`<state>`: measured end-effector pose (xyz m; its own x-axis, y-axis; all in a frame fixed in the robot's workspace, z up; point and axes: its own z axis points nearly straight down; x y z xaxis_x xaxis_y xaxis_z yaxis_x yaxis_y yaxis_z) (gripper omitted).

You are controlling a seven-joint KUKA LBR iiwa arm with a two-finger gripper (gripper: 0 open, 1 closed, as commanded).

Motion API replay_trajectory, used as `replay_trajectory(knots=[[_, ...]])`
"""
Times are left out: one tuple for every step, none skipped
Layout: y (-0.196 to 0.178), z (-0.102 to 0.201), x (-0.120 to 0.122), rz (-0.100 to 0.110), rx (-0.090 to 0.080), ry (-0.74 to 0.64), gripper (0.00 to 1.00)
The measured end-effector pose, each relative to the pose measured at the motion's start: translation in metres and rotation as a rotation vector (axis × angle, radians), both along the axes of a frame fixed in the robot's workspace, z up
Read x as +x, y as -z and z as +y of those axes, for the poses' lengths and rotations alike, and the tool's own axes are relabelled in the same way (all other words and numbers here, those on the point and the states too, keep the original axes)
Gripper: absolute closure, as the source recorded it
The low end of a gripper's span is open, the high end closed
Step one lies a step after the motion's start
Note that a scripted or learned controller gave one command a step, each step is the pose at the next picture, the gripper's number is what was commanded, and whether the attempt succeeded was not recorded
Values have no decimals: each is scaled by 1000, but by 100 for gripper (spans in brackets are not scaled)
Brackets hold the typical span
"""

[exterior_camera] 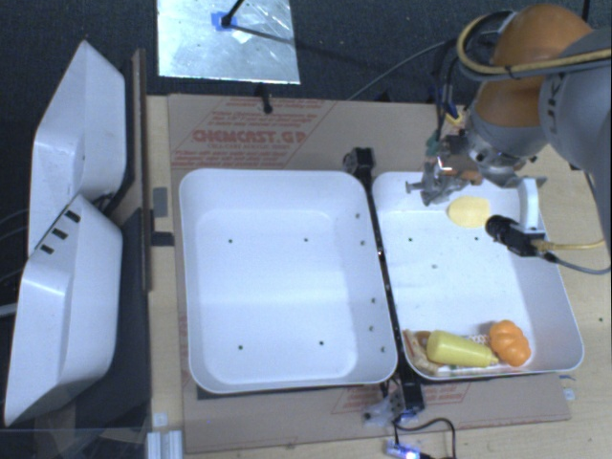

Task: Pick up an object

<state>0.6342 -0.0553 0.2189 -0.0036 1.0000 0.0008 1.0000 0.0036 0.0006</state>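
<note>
Approach step, nothing lifted. Gripper [442, 182] hovers over far end of right bin [550, 299], just left of pale yellow disc [469, 211]; grip state: cannot tell. Next: shift over disc, descend, close.

You are looking at a robotics lab or test cell, not a home. The table [316, 122] is covered with printed cardboard and carries two shallow white bins [277, 275] clamped side by side. Behind the bins a metal sheet [225, 27] lies on dark carpet. Spare white bins [72, 247] lean to their left. Loose cables [574, 251] trail to the bins' right.
</note>
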Motion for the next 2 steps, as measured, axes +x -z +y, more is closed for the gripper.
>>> replay_trajectory(knots=[[8,48,-19,1,0,-1,100],[3,89,-52,0,0,-1,100]])
